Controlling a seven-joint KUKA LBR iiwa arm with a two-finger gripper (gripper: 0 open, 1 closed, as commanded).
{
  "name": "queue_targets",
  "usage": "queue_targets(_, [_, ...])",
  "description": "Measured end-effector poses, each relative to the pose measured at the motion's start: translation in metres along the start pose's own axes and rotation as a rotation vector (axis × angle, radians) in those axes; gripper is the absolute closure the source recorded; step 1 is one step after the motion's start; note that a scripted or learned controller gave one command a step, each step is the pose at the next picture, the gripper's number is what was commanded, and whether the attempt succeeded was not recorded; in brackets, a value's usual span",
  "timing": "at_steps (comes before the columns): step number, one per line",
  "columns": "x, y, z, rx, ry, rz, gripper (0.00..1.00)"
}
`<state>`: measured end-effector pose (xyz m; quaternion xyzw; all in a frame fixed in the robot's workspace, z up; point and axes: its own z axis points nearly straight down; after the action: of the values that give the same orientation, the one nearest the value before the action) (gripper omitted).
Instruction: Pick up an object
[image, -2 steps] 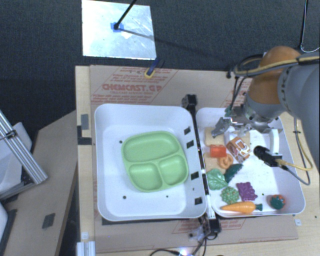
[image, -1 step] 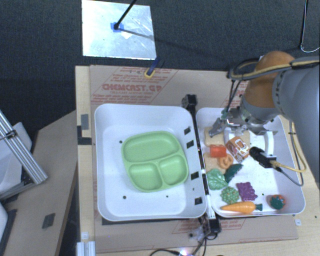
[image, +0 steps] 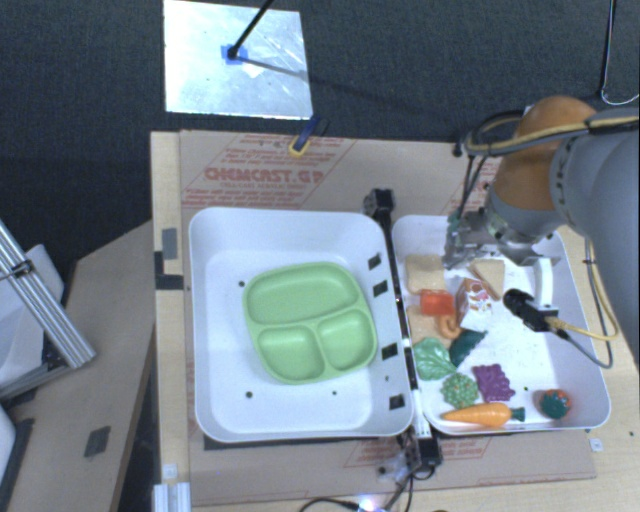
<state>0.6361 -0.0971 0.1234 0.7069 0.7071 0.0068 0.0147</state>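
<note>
Two white bins sat side by side on the bench, the left bin (image: 215, 260) holding a green tray (image: 305, 322). Right of that tray, toy food such as a carrot (image: 482, 414) and grapes (image: 492, 381) lay in the right bin (image: 590, 385). The gripper (image: 466, 247) hung over that bin's far end, its grip impossible to tell.

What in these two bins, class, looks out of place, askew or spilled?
Nothing looks spilled or damaged. The green tray lies flat in the left bin, turned slightly askew to its walls. The toy foods, including a carrot and purple grapes, lie jumbled in the right bin, with the gripper above them.
</note>
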Motion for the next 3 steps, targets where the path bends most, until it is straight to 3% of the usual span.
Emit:
queue_targets(1, [0.0, 0.003, -0.044, 0.025, 0.011, -0.004, 1.0])
queue_targets(2, [0.0, 0.006, -0.098, 0.023, 0.01, -0.005, 1.0])
queue_targets(3, [0.031, -0.028, -0.094, 0.031, 0.012, -0.007, 1.0])
